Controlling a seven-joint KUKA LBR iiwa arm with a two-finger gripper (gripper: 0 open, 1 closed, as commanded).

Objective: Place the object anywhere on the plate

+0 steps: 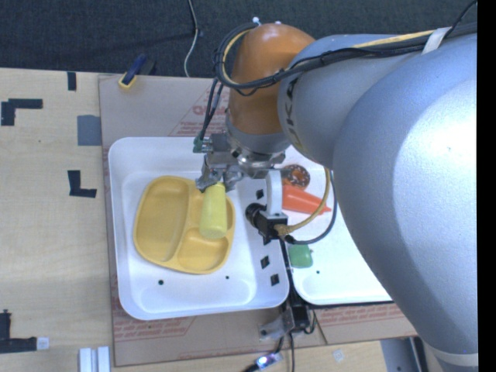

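The claw (215, 178) sits over the left bin (128, 161), pinching the upper end of a pale yellow cylindrical object (215, 211). That object lies across the right compartments of the yellow divided plate (159, 223).

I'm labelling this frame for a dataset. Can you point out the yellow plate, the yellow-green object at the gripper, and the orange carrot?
yellow plate (161, 222): camera view, floor of its left compartment.
yellow-green object (215, 214): camera view, middle of its body.
orange carrot (302, 201): camera view, middle of its length.
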